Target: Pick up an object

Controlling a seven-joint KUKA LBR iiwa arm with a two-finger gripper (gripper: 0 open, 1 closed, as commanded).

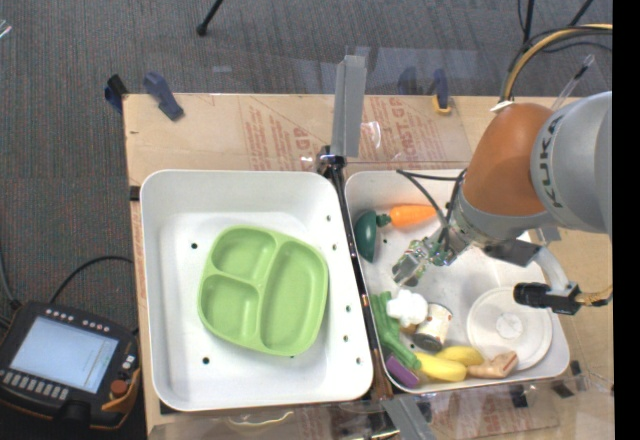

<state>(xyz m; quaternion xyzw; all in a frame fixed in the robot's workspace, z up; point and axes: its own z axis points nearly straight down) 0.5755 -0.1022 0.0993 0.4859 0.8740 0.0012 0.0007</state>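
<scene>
My gripper (408,266) hangs low over the middle of the right bin (556,348), at the end of the orange-banded wrist (505,168). An orange carrot (413,216) and a dark green vegetable (365,234) lie just up and left of it. Below it sit a white lumpy piece (406,306) and a brown-and-white piece (433,324). Along the bin's front lie a green pod (384,324), a purple eggplant (402,370), a yellow banana (449,364) and a tan piece (495,364). Nothing is visibly held.
A white round plate (510,326) rests in the right bin's front right corner. The left bin (170,218) holds a green divided tray (265,290). A grey upright post (347,113) stands behind the divider between the bins. A pendant (65,358) lies at the lower left.
</scene>
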